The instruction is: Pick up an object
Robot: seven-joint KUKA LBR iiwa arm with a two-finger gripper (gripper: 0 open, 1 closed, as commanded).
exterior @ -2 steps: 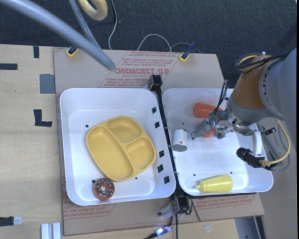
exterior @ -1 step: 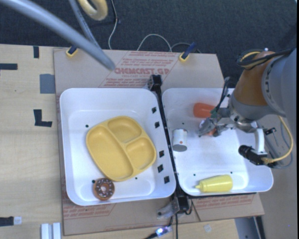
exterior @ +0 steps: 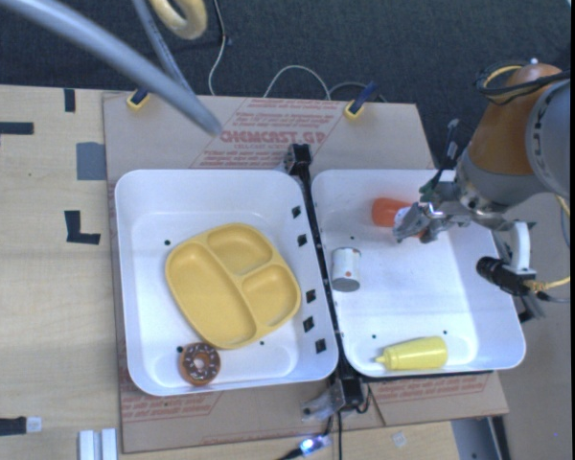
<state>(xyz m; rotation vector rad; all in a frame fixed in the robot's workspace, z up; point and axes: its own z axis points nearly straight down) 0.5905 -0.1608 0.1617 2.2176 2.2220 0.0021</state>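
You are looking down at a slant on a counter (exterior: 38, 257) carrying two shallow white bins side by side, divided by a dark central rim; take that divider (exterior: 311, 257) as your landmark throughout. To the left of the divider, the left bin (exterior: 134, 209) holds a yellow compartment plate (exterior: 232, 282) lying flat near its middle, and a chocolate-glazed toy doughnut (exterior: 199, 363) sits just beyond the plate's near corner, farther from the divider. To the right of the divider, the right bin (exterior: 479, 324) holds three loose things: a small white and grey cylinder (exterior: 345, 267) lying just beside the divider, a yellow mustard-style bottle (exterior: 414, 355) lying on its side near the bin's front edge, and an orange object (exterior: 387, 211) well to the right of the divider toward the back. Your arm (exterior: 517, 132), grey with an orange band, reaches in from the right, and its hand (exterior: 417, 221) sits low over the right bin, right up against the orange object's far side from the divider. You cannot tell from this angle whether the hand is apart, together, or clamped on anything; the metal parts blur into one another. As a judgement, the approach looks done and the orange object seems the likely target, but nothing is visibly lifted, so the grasp and the raise remain.
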